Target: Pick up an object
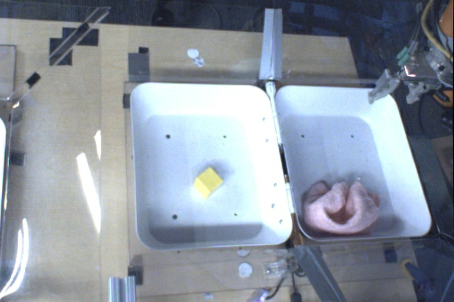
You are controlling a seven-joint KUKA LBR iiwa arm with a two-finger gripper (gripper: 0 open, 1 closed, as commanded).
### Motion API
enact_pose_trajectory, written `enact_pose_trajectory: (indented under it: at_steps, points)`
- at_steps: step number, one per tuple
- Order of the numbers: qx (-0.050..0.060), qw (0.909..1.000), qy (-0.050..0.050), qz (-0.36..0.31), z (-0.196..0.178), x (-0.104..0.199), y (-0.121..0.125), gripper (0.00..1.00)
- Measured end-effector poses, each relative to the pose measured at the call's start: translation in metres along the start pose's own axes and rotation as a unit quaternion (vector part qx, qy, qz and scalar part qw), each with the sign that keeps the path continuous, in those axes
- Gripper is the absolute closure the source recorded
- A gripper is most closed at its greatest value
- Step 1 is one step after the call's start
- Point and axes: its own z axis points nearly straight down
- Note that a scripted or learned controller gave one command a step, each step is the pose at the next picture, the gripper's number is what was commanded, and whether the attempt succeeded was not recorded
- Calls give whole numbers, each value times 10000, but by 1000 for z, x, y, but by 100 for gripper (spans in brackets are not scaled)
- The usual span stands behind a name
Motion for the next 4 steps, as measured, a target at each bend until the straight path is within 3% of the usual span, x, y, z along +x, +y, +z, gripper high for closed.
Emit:
enact_pose_trajectory:
  at_steps: [1,2,3,4]
  points:
    - [8,9971,3,-763,143,28,40,0]
    - [-14,9987,-1,-504,152,42,39,0]
    - [-39,9986,-11,-532,140,44,41,100]
    - [-24,9789,-6,-2042,47,74,30,100]
